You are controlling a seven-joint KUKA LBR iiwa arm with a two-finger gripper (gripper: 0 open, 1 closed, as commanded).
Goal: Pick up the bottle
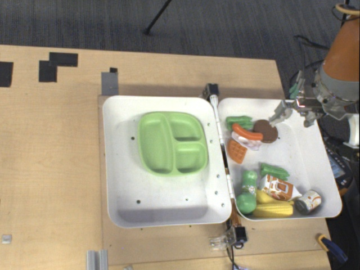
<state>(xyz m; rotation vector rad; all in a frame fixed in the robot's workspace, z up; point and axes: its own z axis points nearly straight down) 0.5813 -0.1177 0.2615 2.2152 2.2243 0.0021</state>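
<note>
The bottle [246,193] is green and lies in the right bin [315,151] near its front left corner, beside a yellow corn cob [274,210] and a small carton [277,188]. My gripper [293,116] hangs over the bin's far right part, well behind the bottle and to its right. Its two fingers are spread apart and open, with nothing between them. One fingertip [279,113] is next to a brown round cookie [266,131].
The right bin also holds a hot dog [245,133], an orange waffle piece [237,151], green pieces [238,121], and a can [308,201]. A green divided plate [172,143] lies in the left bin [121,167]. The grey and orange arm [342,61] rises at the right.
</note>
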